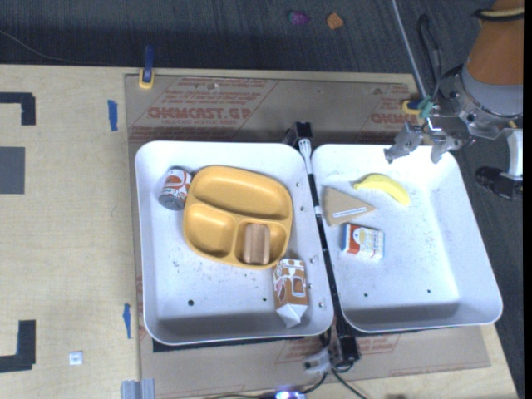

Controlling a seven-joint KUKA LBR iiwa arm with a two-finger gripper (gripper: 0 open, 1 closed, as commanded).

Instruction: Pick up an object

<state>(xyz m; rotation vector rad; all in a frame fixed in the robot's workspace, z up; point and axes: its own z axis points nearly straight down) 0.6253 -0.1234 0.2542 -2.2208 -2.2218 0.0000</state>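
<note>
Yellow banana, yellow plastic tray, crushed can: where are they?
Yellow banana (384,188): camera view, middle of its curve.
Yellow plastic divided tray (237,191): camera view, big top compartment.
Crushed metal can (174,189): camera view, its side.

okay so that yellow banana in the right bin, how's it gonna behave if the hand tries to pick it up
The banana looks smooth and curved, so it may slip or pivot between fingers. It lies flat, so rolling seems unlikely. It is probably light for its size.

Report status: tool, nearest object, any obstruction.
Tool open, holding nothing, above right bin's far edge. Banana nearest, lying in that bin. Nothing between them.
</note>
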